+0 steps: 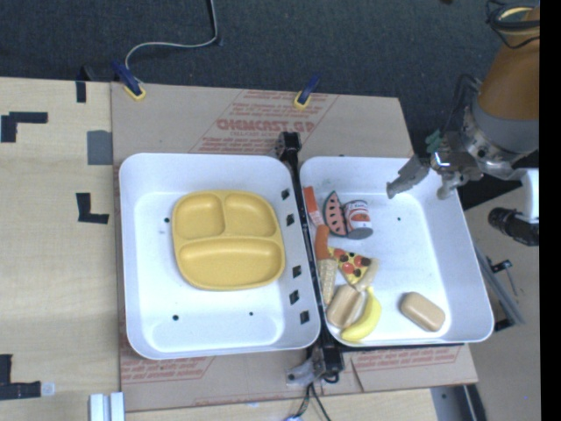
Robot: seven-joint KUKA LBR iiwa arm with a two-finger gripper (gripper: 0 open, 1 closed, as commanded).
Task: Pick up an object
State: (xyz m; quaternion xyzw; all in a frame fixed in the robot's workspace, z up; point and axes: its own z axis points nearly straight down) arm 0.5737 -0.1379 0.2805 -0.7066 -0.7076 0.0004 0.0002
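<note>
A grey two-finger gripper (427,179), jaws spread and grasping nothing, hovers above the right white bin (460,274), seemingly poised to descend toward a brown bread-roll toy (422,311).

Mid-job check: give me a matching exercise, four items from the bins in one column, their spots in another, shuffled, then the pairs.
Items:
1. yellow divided plate
2. banana
3. watermelon slice
4. bread roll

Places:
A. right bin, near corner on the arm's side
B. left bin, middle
C. right bin, front edge beside the divider
D. right bin, far end near the divider

Pairs: 1-B, 2-C, 3-D, 4-A
</note>
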